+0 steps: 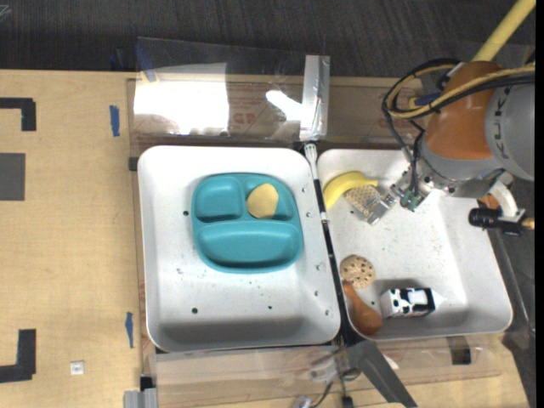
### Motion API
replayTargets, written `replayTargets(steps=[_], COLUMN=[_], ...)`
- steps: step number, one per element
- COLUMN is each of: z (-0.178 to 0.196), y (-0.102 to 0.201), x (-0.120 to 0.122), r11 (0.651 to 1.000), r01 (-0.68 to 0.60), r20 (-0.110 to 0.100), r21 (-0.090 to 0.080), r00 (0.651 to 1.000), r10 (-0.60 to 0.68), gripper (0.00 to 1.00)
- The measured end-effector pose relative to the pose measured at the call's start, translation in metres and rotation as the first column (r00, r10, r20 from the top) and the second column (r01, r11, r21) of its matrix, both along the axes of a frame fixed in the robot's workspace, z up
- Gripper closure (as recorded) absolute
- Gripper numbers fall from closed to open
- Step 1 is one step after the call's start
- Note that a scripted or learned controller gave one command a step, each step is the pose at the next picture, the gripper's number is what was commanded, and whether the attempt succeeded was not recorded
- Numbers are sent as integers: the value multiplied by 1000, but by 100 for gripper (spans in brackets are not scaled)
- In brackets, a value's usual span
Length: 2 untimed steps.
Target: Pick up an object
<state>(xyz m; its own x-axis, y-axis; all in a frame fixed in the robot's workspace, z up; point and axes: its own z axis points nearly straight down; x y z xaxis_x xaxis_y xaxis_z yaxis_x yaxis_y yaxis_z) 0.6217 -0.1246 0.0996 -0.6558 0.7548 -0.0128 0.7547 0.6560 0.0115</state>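
In the right bin (476, 266) a yellow banana (342, 185) lies at the far left corner. My gripper (371, 203) hangs low just to the right of the banana, close to it or touching it, and I see nothing lifted. A round speckled cookie (357, 269) lies nearer the front left. A brown pear-shaped piece (364, 312) rests by the front wall, and a black-and-white toy cow (410, 301) lies beside it.
The left bin (170, 296) holds a teal divided plate (246, 245) with a yellow round piece (263, 200) in its upper right compartment. The grey arm with its orange band (463, 121) and looped cables reaches in over the right bin's far right.
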Motion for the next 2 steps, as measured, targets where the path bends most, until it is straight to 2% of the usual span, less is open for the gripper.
replayTargets(steps=[1,2], z=[90,86], y=[87,67], x=[25,-17], r11=[977,983], r01=[-213,-182], r20=[-5,-15], r21=[1,2], r00=[977,983], r10=[213,182], gripper=[100,100])
